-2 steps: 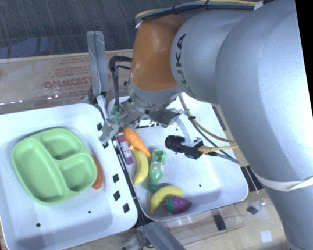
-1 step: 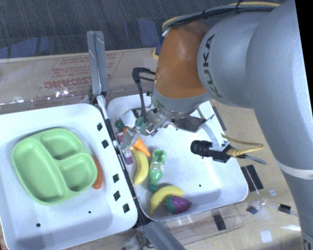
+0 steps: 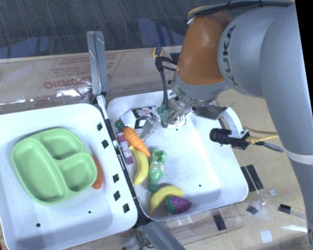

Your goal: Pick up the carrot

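Carrot (image 3: 136, 140) lies just left of gripper (image 3: 155, 123), long axis diag. far-left to near-right; grip state can't tell.

One fixed overhead camera — slanted down on both bins (image 3: 62, 236).

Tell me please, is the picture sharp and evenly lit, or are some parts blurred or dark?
Camera view: light is soft and even, with faint shadows along the right bin walls; the gripper near the carrot looks slightly smeared and cluttered; the arm looms large and soft; the green tray is crisp.
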